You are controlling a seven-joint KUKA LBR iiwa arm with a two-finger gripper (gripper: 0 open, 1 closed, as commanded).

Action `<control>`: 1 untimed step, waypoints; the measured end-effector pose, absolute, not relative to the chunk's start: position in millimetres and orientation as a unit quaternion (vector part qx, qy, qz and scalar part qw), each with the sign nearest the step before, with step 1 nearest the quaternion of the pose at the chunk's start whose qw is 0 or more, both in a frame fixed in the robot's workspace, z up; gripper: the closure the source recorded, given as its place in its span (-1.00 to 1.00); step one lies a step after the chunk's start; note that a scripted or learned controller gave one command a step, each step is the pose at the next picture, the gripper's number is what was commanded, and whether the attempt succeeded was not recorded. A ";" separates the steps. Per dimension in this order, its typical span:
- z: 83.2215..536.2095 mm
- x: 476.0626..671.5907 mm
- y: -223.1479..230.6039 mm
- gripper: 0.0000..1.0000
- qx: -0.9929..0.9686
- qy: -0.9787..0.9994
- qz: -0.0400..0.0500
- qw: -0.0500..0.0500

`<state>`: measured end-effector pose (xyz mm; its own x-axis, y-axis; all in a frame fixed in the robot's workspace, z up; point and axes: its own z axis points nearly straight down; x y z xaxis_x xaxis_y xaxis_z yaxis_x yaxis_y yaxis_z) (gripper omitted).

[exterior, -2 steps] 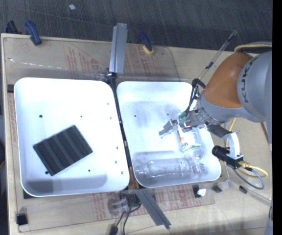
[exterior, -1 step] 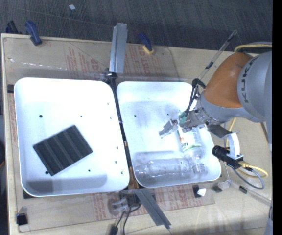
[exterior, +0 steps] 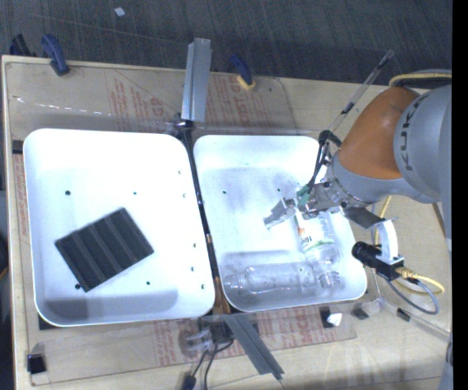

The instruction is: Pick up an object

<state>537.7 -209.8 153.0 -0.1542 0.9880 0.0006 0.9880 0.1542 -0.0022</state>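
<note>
Grey two-finger gripper (exterior: 287,211) hangs in the right white bin (exterior: 242,161) beside a small labelled clear bottle (exterior: 315,232); its grip state is unclear.

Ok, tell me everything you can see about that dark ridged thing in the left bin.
The dark ridged panel is a flat, charcoal rectangle with parallel ribs along its length; it looks like plastic or rubber. It lies flat on the floor of the left bin, turned diagonally, in the lower-left part. Nothing else touches it, and the claw is over the right bin.
</note>
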 end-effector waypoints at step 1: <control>101.3 523.4 -203.7 -1.00 -0.703 -0.711 0.001 0.002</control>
<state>523.4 -203.7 101.3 -0.0103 0.9999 0.0015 0.9999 0.0103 -0.0033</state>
